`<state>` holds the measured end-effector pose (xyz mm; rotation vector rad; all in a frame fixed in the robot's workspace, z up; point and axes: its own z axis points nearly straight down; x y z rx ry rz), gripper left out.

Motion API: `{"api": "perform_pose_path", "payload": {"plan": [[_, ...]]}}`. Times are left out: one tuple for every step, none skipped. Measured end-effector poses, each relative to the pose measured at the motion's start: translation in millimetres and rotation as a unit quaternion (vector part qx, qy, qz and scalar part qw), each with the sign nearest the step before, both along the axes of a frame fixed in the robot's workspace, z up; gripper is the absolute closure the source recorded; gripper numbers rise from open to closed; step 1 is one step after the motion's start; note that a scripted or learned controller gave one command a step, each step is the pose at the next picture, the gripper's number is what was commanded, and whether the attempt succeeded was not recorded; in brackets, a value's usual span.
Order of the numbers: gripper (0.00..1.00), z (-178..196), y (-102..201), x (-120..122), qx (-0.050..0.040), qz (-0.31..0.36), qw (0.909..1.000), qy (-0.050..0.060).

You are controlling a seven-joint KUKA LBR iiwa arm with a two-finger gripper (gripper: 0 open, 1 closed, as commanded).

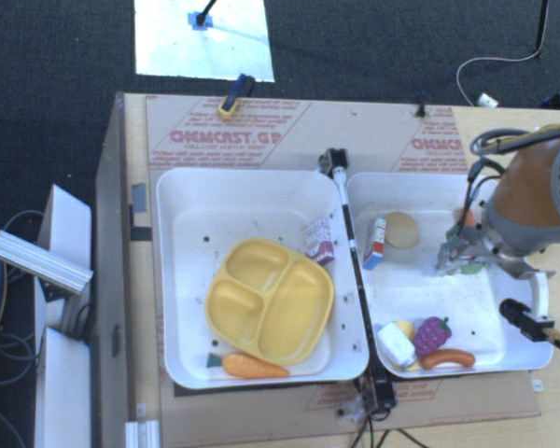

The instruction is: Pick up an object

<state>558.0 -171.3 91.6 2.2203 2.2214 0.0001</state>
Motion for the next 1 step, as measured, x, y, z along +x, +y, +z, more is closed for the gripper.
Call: {"api": "perform_pose_path", "payload": {"plan": [[1.00,46.2,-27.9,54.1,-0.0009,0.002,1.0000,-0.002]]}}
